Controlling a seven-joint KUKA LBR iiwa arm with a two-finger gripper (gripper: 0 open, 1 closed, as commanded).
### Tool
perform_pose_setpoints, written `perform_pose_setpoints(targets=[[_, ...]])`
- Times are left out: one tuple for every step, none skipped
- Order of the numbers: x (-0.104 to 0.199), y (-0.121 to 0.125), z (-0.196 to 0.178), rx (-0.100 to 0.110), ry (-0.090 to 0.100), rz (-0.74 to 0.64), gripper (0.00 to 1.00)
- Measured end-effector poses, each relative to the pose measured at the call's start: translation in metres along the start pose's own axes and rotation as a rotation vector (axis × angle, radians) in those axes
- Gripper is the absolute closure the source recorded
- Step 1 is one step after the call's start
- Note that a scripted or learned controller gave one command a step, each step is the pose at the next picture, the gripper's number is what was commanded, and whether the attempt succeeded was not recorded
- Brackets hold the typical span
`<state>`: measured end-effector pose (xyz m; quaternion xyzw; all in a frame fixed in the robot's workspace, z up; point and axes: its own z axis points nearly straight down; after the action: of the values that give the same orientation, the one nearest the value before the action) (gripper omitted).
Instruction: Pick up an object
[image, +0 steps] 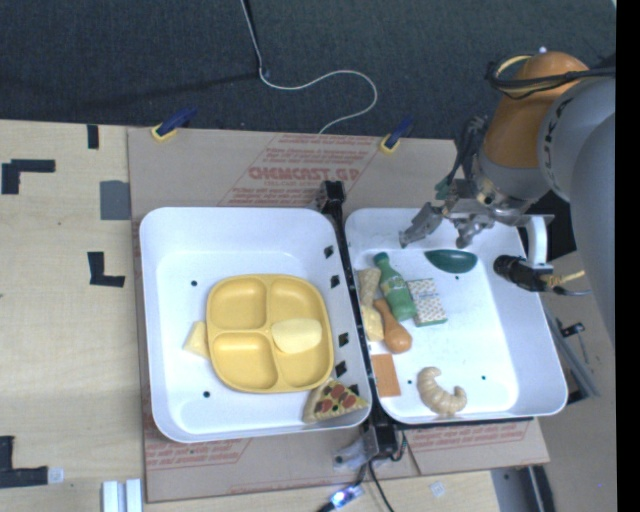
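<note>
While hovering over the right white bin (520, 370), the hand (440, 228) is spreading released, nothing grasped; approach step, next descending onto the dark teal bowl (451, 261).

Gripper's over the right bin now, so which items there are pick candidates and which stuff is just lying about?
Candidates, right bin: green bottle, teal bowl, croissant, gripper above.

Lying about, left bin: yellow tray, pizza slice.

Right bin (520, 340) — right half open; toys (395, 300) crowd its left edge.
</note>
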<state>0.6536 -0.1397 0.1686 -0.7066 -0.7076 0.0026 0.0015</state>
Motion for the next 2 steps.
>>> perform_pose_setpoints(targets=[[0.001, -0.009, 0.062, 0.002, 0.001, 0.000, 0.00], [0.003, -0.006, 0.079, -0.009, 0.004, -0.002, 0.00]])
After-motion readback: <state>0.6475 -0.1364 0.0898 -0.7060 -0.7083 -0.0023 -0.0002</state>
